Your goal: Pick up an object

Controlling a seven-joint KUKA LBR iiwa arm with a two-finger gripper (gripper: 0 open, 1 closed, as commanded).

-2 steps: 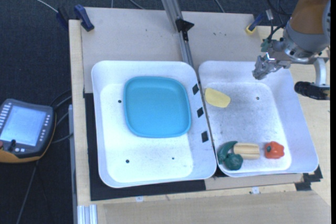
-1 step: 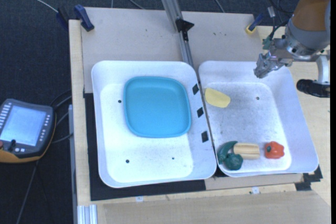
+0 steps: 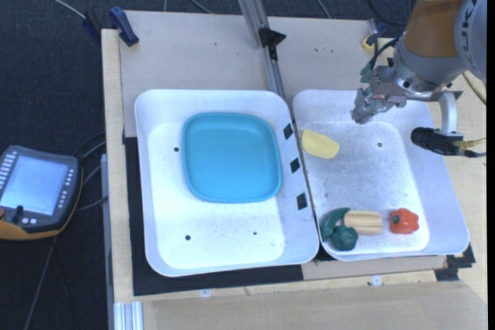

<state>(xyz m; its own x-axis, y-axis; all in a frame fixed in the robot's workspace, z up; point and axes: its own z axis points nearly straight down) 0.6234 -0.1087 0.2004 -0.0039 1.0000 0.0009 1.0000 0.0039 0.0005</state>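
Hovering at right bin's (image 3: pixel 433 189) back edge, hand (image 3: pixel 363 115) grip unreadable; pale yellow rounded plastic piece (image 3: pixel 319 144) nearby looks likeliest target.

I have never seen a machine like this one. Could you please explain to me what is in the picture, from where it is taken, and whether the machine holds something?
The picture is taken by one camera fixed above a bench, looking down at a slant. The machine is a robot arm, grey and orange, reaching in from the right. At its end is a gripper, a small two-finger hand; it is over the far part of the right bin, and nothing is seen between its fingers. On the bench are two shallow white bins side by side. The left bin holds a blue plate. The right bin holds a yellow piece, and at its near edge a green object, a tan piece and a red piece. The screen device at the left lies beside the bench.
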